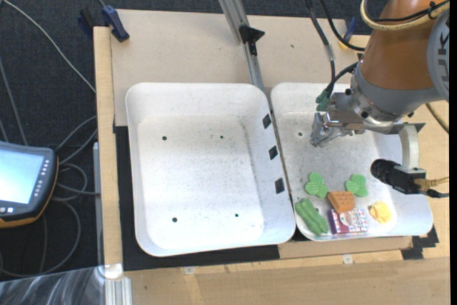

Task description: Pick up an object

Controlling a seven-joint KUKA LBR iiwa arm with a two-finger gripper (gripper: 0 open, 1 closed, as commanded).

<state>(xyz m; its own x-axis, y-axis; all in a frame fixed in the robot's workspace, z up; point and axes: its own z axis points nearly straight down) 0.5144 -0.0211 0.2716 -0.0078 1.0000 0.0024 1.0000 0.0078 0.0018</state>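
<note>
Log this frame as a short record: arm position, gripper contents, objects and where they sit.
arm: gripper hangs over the upper part of the right white bin
held: nothing seen between the fingers
objects in right bin, near edge: two green leaf-shaped pieces, long green piece, orange block, purple-printed packet, yellow piece
left white bin: beside the right one

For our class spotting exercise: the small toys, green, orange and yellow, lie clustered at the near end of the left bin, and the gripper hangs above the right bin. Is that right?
Not quite. The camera view shows the toys clustered at the near end of the right bin, not the left bin. The gripper does hang above the right bin.
</note>
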